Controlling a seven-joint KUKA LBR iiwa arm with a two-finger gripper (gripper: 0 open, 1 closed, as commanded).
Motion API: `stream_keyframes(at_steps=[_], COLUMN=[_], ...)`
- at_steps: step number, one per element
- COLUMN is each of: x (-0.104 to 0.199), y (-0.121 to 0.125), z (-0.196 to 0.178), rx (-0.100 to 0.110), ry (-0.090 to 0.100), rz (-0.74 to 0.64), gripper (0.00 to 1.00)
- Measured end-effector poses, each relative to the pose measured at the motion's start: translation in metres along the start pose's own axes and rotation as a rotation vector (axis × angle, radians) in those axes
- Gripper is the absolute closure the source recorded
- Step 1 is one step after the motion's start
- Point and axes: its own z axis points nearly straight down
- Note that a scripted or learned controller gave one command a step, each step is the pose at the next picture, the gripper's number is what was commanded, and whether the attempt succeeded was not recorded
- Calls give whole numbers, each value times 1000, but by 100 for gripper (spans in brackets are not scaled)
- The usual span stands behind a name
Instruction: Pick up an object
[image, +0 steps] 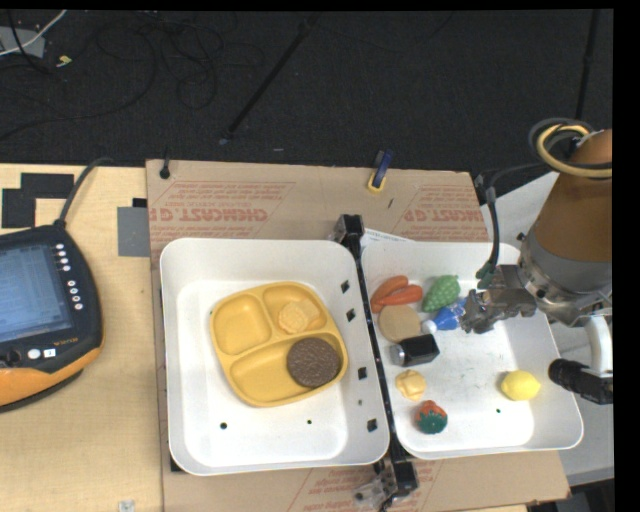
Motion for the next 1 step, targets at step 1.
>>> stream_keyframes(at_steps=[1], x=[66], y=[-52], z=[40], rx=[5], ry=[2], rz=[-4], gripper=[100])
